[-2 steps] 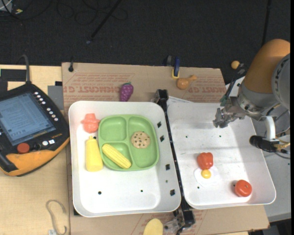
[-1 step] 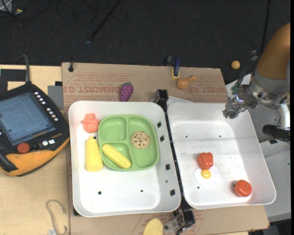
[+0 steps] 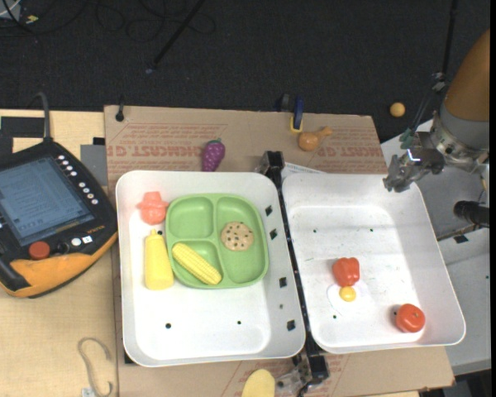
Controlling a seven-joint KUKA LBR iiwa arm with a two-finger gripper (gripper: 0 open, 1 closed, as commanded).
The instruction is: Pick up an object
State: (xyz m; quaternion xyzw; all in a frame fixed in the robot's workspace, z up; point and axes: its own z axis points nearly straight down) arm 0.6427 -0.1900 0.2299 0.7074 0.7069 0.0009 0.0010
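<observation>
Cardboard [image 3: 165, 143], flat and brown with red print, lies under both bins. The left bin [image 3: 207, 337] is smooth white plastic, shallow, with round corners; the right bin [image 3: 372, 197] beside it has the same form. In the left bin sits a green tray [image 3: 217, 212] with three compartments. A ridged yellow corn [image 3: 197, 264] lies in its lower compartment and a round, speckled cookie [image 3: 237, 236] in its right one. Just left of the tray stands a yellow bottle [image 3: 157, 260], and above it a pink, lumpy toy [image 3: 152, 208]. My gripper [image 3: 399, 177], of grey metal, hangs over the upper right corner of the right bin; if it is open or closed I cannot tell. In this bin, well apart from my gripper, lie a red pepper [image 3: 345, 270], a small yellow ball [image 3: 347, 293] touching it, and a round red tomato [image 3: 409, 318] near the lower right corner.
</observation>
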